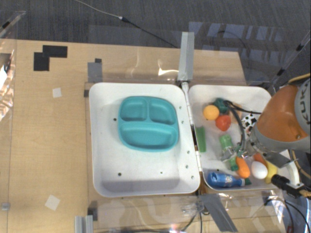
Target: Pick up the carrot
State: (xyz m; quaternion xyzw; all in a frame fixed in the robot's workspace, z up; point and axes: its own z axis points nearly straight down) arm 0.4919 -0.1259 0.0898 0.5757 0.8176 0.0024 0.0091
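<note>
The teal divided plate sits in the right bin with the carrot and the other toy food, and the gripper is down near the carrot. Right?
Not quite. The camera view shows the teal divided plate alone in the left bin. The carrot and other toy food lie in the right bin, with the gripper down near the carrot.

You are looking at a robotics lab: a plywood bench (48,144) carries two white bins (104,178), bracketed by metal posts (186,57), with black marker squares (48,56) left of the bins and cables (146,30) trailing over grey carpet behind them
</note>
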